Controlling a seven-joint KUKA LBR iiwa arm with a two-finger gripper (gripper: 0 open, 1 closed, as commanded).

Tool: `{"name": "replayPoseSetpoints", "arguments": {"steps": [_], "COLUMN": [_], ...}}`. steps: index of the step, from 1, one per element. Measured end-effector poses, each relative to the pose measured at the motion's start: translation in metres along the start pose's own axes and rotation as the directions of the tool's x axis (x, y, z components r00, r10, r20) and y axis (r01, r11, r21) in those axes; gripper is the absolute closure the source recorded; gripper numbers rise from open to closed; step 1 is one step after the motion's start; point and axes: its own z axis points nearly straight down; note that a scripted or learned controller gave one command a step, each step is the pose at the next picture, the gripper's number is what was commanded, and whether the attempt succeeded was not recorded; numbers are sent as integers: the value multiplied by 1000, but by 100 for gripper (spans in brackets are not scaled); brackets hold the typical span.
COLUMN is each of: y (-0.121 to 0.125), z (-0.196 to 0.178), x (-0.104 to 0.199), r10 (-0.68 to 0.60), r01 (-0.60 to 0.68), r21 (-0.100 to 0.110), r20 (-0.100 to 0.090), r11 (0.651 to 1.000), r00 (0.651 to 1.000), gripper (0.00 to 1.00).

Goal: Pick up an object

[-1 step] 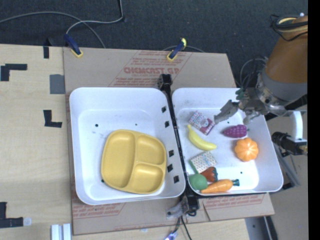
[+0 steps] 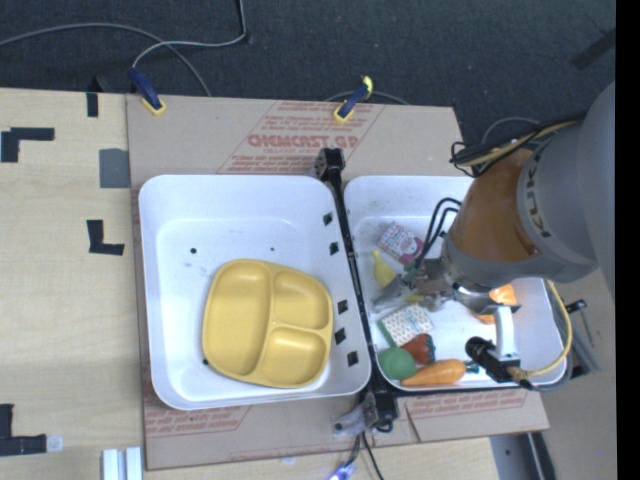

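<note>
Hand point(image 2: 405, 286) low in right bin point(image 2: 548, 353), above checkered packet point(image 2: 407, 322); cannot tell its grip; left of it, yellow tray point(image 2: 268, 322).

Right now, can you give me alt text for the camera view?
The gripper is down in the right bin among small items: a carrot, a green ball and patterned packets. The left bin holds a yellow divided tray.
</note>
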Motion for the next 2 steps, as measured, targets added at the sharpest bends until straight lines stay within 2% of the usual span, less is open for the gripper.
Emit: {"name": "replayPoseSetpoints", "arguments": {"steps": [1,2], "y": [32,109], "z": [0,1], "x": [-4,3], "r10": [0,0], "r01": [0,0], "r21": [-2,-1], "r20": [2,2], "r11": [1000,1000], "r00": [1000,1000], "gripper": [0,0]}}
